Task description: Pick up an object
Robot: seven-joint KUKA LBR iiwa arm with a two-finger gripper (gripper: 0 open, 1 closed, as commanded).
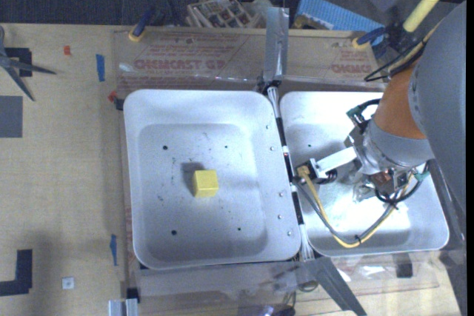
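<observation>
A small yellow cube (pixel 206 183) lies alone on the floor of the left bin (pixel 148 122), a little left of its middle. My gripper (pixel 368 187) hangs low over the right bin (pixel 311 111), well to the right of the cube, with the grey arm and its orange band rising above it. Cables and the wrist body crowd around the gripper, and I see nothing held in it.
A yellow cable (pixel 333 229) loops from the wrist across the right bin's floor. The raised divider (pixel 285 166) between the two bins stands between gripper and cube. Clear plastic sheeting (pixel 200 59) lines the back of the bench.
</observation>
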